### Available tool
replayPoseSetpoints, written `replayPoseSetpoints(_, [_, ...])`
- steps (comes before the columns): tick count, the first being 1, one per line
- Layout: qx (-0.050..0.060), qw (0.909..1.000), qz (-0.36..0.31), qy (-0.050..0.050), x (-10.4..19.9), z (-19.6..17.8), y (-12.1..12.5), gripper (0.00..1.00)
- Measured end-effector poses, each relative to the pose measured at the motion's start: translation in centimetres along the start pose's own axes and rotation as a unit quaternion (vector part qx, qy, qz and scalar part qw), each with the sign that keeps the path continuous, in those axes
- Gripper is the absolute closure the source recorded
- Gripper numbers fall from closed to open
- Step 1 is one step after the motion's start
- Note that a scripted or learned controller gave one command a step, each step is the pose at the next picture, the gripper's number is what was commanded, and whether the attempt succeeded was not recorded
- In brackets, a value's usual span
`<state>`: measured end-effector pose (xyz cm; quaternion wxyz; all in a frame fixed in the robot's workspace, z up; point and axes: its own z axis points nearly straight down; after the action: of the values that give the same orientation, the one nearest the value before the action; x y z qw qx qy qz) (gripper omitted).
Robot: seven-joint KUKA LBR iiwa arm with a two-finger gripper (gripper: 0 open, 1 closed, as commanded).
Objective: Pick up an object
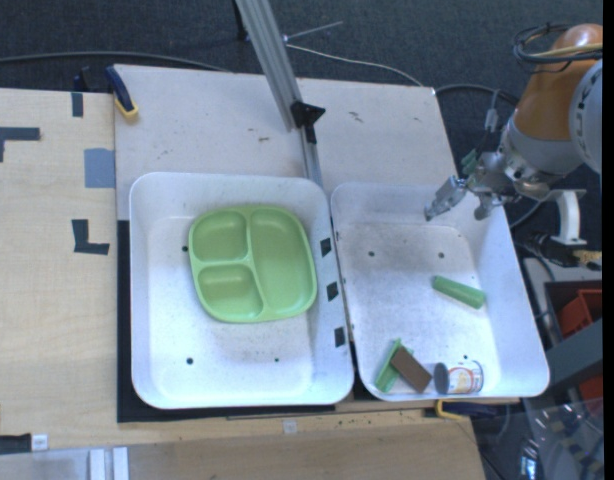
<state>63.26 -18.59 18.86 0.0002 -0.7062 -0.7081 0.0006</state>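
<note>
The right bin holds a green stick-like block near its right side. Along its front edge lie a green flat piece, a brown block and a small can on its side. My gripper hangs over the bin's far right corner, well behind the green block. Its fingers are spread open and hold nothing.
The left bin carries a light green divided plate. A metal pole slants down to the wall between the bins. A blue and yellow clamp lies on the bench at the back left.
</note>
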Motion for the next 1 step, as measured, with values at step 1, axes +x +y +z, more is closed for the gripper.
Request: replayPoseSetpoints(1, [0.000, 1.0000, 0.000, 0.000, -0.01, 0.00, 0.00, 0.00])
